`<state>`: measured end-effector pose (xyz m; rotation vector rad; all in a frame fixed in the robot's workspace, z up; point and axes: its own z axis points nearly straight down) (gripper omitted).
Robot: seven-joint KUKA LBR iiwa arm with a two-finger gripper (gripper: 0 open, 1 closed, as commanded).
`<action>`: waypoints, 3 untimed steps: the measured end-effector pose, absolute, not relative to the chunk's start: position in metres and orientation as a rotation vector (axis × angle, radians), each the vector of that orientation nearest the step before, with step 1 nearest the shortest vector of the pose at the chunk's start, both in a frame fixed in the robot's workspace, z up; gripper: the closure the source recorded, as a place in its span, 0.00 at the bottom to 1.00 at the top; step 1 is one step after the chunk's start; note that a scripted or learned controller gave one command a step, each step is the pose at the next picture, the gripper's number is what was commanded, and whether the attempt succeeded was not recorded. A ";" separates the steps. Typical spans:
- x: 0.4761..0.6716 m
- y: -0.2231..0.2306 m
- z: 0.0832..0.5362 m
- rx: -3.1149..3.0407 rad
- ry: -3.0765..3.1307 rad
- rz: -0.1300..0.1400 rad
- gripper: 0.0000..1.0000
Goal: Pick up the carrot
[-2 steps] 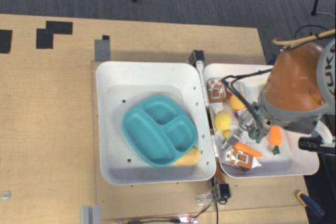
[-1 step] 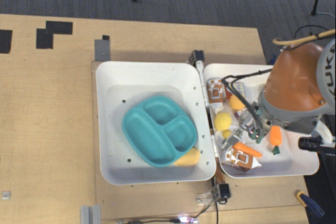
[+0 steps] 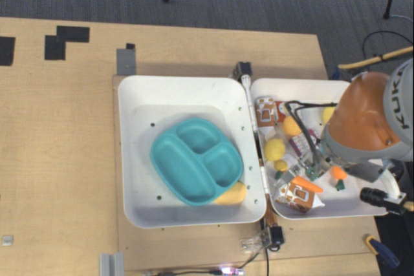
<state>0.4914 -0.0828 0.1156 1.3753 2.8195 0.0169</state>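
Over the right bin (image 3: 349, 209) the gripper (image 3: 313, 168) hangs low; I cannot tell how it is set; the carrot (image 3: 337, 173) lies just beside it; the teal plate (image 3: 196, 160) sits in the left bin (image 3: 139, 139).

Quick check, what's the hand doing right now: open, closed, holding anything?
Hand: low in the right bin, among the items near the carrot; open or closed cannot be told, and no item is seen in its grip.
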 end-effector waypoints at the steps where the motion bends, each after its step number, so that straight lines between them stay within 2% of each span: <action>1: 0.488 -0.085 0.107 1.558 2.724 0.003 0.00; 2: 0.489 -0.084 0.117 1.553 2.723 0.005 1.00; 3: 0.495 -0.014 0.185 1.572 2.716 0.005 1.00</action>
